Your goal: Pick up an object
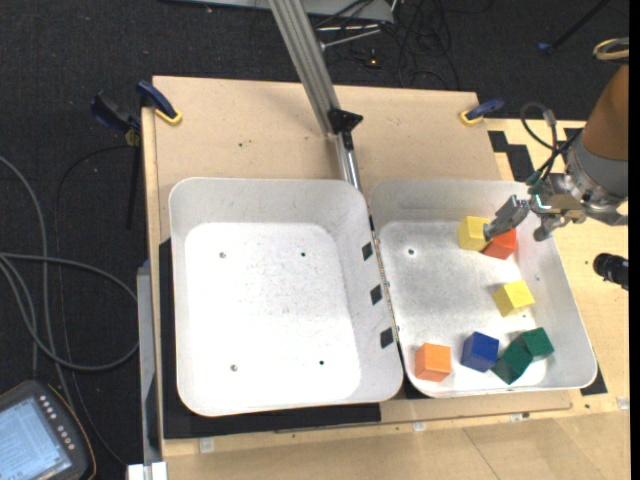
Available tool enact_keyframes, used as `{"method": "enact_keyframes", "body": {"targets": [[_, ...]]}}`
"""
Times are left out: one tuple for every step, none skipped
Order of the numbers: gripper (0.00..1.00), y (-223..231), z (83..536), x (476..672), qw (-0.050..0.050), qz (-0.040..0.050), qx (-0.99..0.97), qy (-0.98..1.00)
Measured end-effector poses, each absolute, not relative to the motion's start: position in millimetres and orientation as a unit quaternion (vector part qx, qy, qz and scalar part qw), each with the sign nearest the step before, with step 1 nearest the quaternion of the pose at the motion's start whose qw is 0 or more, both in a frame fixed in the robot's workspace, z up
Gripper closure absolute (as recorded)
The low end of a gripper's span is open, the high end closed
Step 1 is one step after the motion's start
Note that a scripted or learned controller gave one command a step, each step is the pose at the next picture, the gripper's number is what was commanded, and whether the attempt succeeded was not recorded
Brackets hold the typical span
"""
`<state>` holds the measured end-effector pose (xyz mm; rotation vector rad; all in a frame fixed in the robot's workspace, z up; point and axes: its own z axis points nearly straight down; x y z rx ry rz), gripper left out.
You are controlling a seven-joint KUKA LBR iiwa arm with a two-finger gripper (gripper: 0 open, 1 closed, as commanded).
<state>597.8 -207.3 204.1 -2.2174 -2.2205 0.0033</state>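
White plastic forms two shallow bins set side by side on the bench (250, 133). In the camera view the left bin (190, 298) is seen beside the right bin (440, 268), where seven small blocks are scattered. Near the far right corner a red block (503, 245) lies touching a yellow block (472, 233) — no long axis can be read on either, both being near cubes, the red one turned cornerwise. The gripper (527, 220) is held just above the red block, jaws spread apart, nothing seen between them. Nearer the front lie another yellow block (514, 296), an orange block (433, 361), a blue block (480, 351) and two green blocks (524, 353) — these two touching.
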Motion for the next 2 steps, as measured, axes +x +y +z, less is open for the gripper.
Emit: {"method": "enact_keyframes", "body": {"targets": [[0.0,-207.2,206.3,598.8,0.0,0.0004,-0.706,-0.708],[0.0,-202.7,148.2,606.7,0.002,0.0014,-0.706,-0.708]]}}
